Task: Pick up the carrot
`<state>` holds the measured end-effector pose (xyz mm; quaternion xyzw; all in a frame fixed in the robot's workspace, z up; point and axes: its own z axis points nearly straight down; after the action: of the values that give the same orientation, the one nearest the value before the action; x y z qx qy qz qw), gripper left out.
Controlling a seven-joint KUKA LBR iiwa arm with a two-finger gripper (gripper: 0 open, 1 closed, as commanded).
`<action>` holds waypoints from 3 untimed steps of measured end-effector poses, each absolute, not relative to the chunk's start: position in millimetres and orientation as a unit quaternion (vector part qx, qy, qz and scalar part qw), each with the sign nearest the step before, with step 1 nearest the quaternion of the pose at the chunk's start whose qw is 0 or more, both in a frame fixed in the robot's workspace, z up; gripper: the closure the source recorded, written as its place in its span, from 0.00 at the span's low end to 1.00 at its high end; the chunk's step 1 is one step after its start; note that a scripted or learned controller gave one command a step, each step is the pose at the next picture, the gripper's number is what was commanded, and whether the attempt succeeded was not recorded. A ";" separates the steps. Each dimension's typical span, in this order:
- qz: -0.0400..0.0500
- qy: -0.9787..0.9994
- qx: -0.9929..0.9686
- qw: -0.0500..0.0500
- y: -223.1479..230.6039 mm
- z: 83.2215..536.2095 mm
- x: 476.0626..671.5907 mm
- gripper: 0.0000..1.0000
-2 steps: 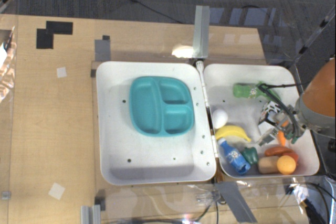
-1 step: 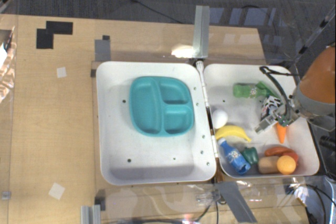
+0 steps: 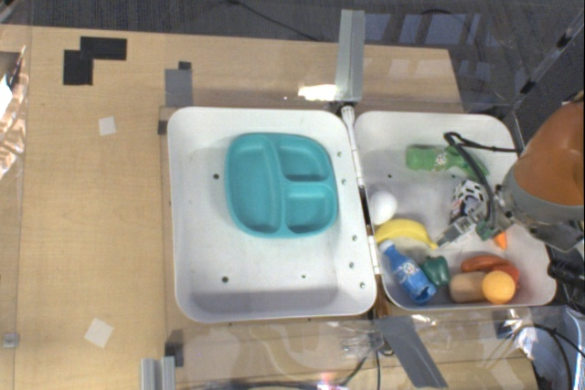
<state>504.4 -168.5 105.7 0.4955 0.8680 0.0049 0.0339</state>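
- The carrot appears to be the small orange piece (image 3: 500,240) peeping out at the right side of the right white plastic bin (image 3: 430,128), just beside the arm's wrist; most of it is hidden, so the identification is a judgement
- The grey arm with the orange band (image 3: 553,164) reaches in from the right and hangs over the right part of that bin, with the claw (image 3: 463,228) low among the objects
- Whether the claw is spread or pressed together cannot be told at this size, and nothing can be seen held in it
- The claw's tip lies near the black-and-white patterned object (image 3: 470,194) and just right of the yellow banana (image 3: 405,233), so it seems left of the orange piece rather than over it
- To do this step well, the claw would likely need to centre over the orange piece before descending, and close across its narrow width
- Crowding is the risk: a red-brown sausage-shaped item (image 3: 489,263), a tan potato-like lump (image 3: 465,288) and an orange ball (image 3: 499,287) sit close on the near side, and the ball's colour could be mistaken for the target
- The left white bin (image 3: 196,279) holds a teal divided plate (image 3: 280,184), well apart from the work on the wooden tabletop (image 3: 82,224)
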 end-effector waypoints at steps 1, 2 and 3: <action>0.008 0.780 0.626 0.012 -201.8 94.9 497.8 0.00; 0.008 0.782 0.623 0.018 -202.7 107.7 500.9 1.00; 0.005 0.753 0.658 0.007 -155.7 223.2 505.5 1.00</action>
<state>505.5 -155.7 223.2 0.6575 0.7534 0.0047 0.0070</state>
